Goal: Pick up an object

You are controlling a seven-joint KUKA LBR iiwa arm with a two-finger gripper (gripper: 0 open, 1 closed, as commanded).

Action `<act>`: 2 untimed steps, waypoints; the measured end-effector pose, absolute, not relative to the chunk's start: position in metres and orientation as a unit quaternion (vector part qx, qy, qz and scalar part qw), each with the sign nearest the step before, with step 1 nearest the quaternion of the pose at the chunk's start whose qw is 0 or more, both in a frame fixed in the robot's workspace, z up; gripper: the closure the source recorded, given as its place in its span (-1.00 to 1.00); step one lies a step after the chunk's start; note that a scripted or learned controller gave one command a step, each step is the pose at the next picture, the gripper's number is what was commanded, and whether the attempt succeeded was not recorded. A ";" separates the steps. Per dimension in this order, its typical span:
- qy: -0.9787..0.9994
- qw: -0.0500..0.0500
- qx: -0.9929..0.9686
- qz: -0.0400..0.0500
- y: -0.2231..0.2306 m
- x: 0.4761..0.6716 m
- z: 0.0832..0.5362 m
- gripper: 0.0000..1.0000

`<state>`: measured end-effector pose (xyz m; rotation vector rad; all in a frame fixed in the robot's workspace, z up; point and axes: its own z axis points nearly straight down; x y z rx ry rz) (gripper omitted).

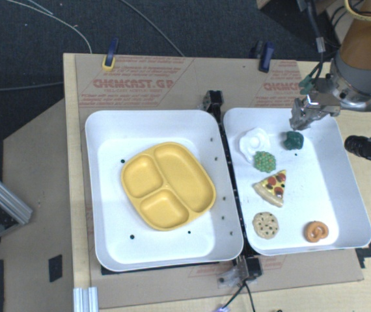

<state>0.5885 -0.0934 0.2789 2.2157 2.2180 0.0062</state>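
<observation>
The grey metal pincer [301,121] hangs just above the small dark-green toy [293,140] near the right white bin's [348,174] far edge; its grip I cannot tell.

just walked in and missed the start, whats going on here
A grey robot arm reaches in from the right, its gripper poised just above a small dark green toy near the back of the right bin. Nothing shows between its fingers. Also in that bin lie a white piece, a light green piece, a pizza slice, a cookie and a small doughnut. The left bin holds a yellow divided plate.
</observation>
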 end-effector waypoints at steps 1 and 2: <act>0.709 -0.002 0.705 0.000 -0.041 0.571 0.276 1.00; 0.709 -0.003 0.705 -0.001 0.010 0.542 0.264 1.00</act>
